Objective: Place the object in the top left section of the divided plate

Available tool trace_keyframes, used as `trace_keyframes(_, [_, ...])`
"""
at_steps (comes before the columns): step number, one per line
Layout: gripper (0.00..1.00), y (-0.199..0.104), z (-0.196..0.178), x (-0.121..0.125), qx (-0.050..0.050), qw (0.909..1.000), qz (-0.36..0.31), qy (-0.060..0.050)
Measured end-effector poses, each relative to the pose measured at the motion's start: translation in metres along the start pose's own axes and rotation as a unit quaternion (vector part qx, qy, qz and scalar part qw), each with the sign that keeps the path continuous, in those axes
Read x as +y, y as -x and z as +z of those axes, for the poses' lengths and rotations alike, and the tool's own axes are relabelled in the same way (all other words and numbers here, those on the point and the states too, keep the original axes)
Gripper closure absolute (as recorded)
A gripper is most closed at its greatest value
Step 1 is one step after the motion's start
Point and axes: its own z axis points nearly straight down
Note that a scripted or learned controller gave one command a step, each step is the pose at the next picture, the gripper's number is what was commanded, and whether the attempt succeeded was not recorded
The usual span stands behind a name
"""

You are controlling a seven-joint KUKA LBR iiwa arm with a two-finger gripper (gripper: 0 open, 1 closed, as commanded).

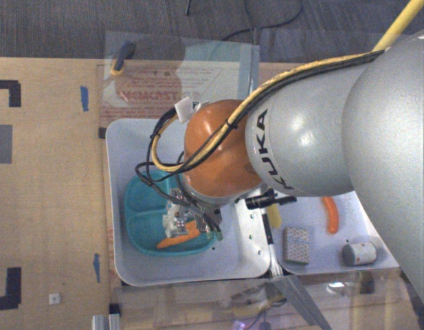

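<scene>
The orange carrot-shaped piece [176, 240] lay in the teal divided plate [139, 212], low in the dish toward its near rim, long axis running roughly left to right. It looked like a toy vegetable: light, probably hard plastic, smooth and a bit slippery, tapered along its length. My read was that a pinch across the thicker middle would be the safest hold, since a grip near the thin tip could let it squirt out or swing.

Right on top of it sat the gripper [186, 220], pale metal fingers crowded against the upper side of the orange piece. Whether the piece was actually between those fingers, and whether they were spread or pressed together, I could not tell, because the orange wrist band [215, 150] and the black and yellow cables [160, 150] hid most of the tool.

The plate rested in the left white bin [122, 143], against its left wall. Which of the plate's compartments counted as top left was hard to settle, as the arm covered much of the dish.

Over in the right bin [321, 256] sat a second orange stick [331, 214], a grey speckled block [297, 245] and a small grey cylinder [359, 253], all well apart from the plate.
</scene>
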Motion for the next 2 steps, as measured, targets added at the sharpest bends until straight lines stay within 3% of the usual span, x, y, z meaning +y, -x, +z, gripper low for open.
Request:
trace_keyframes(1, [1.00,0.068,-0.089,-0.005,0.013,0.9941,0.107,-0.008])
trace_keyframes(2, [1.00,0.097,-0.124,0.018,0.012,0.9991,0.040,-0.007])
